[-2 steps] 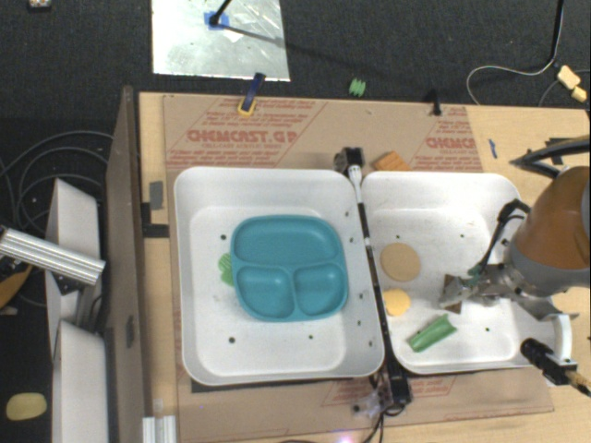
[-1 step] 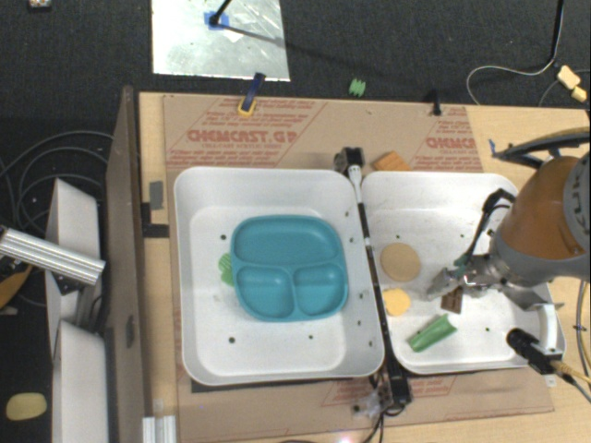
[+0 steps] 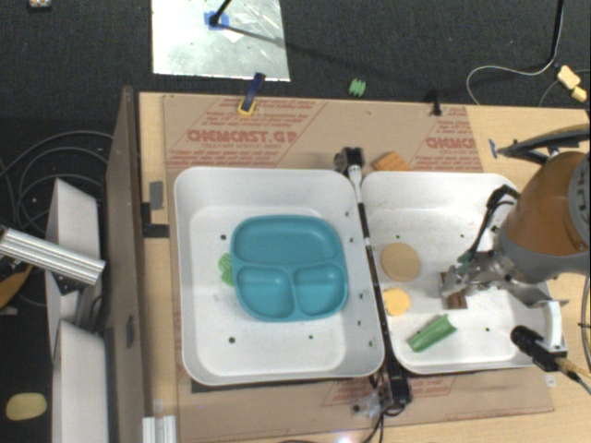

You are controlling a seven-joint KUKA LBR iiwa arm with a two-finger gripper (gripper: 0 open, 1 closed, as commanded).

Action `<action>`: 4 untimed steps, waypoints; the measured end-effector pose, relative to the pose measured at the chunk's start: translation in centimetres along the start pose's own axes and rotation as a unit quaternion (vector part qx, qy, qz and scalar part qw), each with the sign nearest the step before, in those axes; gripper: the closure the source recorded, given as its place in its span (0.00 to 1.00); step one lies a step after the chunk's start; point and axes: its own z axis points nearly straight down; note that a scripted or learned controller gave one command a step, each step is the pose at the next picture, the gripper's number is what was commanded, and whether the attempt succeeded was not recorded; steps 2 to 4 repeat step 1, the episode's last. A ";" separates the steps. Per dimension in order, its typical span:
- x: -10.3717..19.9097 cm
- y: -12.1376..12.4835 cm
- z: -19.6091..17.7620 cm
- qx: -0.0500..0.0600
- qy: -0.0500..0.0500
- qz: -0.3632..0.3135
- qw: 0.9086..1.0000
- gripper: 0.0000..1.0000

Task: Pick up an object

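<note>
- Reaching in from the right, the arm [image 3: 554, 220] hangs over the right bin [image 3: 462, 187], orange band above the grey wrist.
- Gripper [image 3: 455, 289] sits low in the right bin, approx. mid-bin, pointing left toward the divider.
- Jaws: can't tell if wide or narrow; tips are a dark blur against the bin floor, and whether anything sits between them is unclear.
- Tan disc [image 3: 401, 261] lies flat in the right bin, left of the gripper, near but apart from it.
- Yellow disc [image 3: 396, 302] lies just below the tan one, close to the divider.
- Green block [image 3: 431, 332] lies tilted near the front of the right bin, below-left of the gripper, not touching it.
- Left bin [image 3: 199, 247] holds a teal tray [image 3: 288, 266] w/ three compartments, approx. centred.
- Small green item [image 3: 224, 267] peeks out at the tray's left edge; too hidden to identify.
- Orange block [image 3: 390, 162] lies on the cardboard just behind the right bin.
</note>
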 end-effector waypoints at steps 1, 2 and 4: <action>10.5 4.2 -9.4 -0.004 0.002 -0.006 1.000 1.00; 10.5 4.2 -9.4 -0.004 0.002 -0.006 1.000 1.00; 10.5 4.2 -9.4 -0.004 0.002 -0.006 1.000 1.00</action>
